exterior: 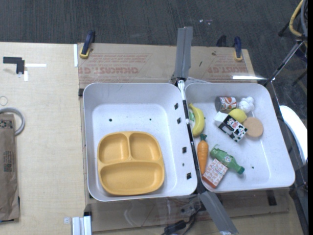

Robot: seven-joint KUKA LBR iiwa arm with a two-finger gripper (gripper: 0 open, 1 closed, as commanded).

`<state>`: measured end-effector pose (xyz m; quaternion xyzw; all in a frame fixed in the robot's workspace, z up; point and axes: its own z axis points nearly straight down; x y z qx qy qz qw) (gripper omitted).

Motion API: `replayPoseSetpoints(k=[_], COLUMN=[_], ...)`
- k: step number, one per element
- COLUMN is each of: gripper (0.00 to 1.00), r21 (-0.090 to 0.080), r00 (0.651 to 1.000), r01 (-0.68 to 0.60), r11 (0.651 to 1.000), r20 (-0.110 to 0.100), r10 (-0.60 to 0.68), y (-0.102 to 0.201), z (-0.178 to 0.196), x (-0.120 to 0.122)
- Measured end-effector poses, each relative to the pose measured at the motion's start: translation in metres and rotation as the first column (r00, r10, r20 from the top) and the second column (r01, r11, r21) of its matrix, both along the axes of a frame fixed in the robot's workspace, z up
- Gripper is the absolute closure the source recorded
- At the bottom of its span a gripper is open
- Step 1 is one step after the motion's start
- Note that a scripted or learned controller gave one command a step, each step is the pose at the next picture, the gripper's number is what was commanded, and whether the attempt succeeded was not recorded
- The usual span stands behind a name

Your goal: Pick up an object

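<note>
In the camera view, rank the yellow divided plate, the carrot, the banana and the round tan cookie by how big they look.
Largest to smallest:
1. Yellow divided plate, by far
2. Carrot and banana: similar length, too close to rank
3. Round tan cookie

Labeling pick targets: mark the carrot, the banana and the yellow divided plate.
carrot [202, 156], camera view, middle of the orange body.
banana [197, 120], camera view, middle of the yellow curve.
yellow divided plate [131, 176], camera view, floor of the large front compartment.
</note>
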<state>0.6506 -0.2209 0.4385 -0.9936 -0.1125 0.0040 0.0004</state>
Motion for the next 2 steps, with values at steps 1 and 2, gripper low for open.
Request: replayPoseSetpoints(k=[1,2], gripper=[1.0,1.0], r21=[-0.001,0.001], r00=[1.0,1.0], r01=[0.013,0.022], r11=[1.0,1.0], r20=[0.003,0.002], r10=[-0.013,-0.022], y=[-0.0001,-0.0009], z=[0.0015,0.0008], x=[0.0036,0.0007])
